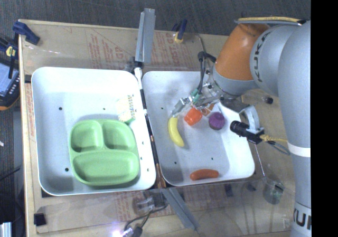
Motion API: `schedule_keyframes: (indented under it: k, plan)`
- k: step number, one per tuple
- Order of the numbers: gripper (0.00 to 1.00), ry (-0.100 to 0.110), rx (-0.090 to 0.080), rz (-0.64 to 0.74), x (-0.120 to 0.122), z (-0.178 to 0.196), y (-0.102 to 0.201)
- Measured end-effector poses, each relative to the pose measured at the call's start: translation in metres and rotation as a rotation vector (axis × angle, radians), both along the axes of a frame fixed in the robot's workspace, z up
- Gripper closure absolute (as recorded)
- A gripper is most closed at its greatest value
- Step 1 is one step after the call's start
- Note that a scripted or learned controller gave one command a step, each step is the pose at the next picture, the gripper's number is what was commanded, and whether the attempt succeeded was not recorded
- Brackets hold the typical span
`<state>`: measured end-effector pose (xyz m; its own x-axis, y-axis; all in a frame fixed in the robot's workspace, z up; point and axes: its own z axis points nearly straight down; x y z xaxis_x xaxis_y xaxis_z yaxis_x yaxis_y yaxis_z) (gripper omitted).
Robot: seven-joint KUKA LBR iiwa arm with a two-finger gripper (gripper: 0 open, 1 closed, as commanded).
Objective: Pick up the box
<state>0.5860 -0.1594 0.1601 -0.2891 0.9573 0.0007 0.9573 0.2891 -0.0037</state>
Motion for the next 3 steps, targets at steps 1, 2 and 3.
schedule_keyframes:
  k: [1,2,3]
  plan:
    - [0.00,-0.003,0.000,0.093,0.033,-0.025,-0.004]
    - [0.00,-0.005,0.000,0.016,0.072,0.012,-0.050]
    - [0.00,-0.003,0.002,0.056,0.068,-0.015,0.002]
